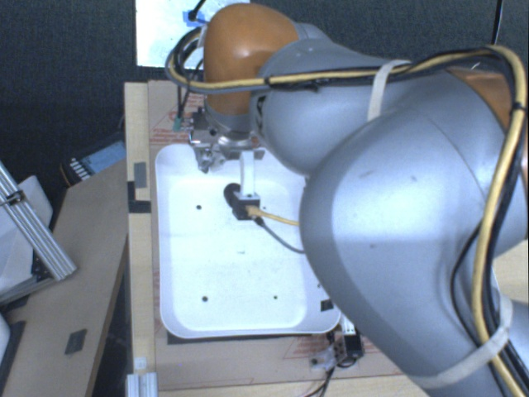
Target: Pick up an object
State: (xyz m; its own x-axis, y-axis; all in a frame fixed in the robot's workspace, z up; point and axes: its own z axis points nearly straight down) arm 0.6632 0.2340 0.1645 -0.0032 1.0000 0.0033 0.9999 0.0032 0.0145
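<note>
The tool hangs over the far left corner of the white bin, close to its back wall; whether it is open or closed cannot be told. The grey arm covers the view's right side, so what lies beneath it, and where relative to the tool, cannot be told.

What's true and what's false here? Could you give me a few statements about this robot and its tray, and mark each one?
1. The bin is white. True.
2. The arm is bright green. False: it is grey, with an orange band above the wrist.
3. The gripper hangs over the bin's near edge. False: it is at the far edge.
4. A yellow cable runs along the arm. True.
</note>
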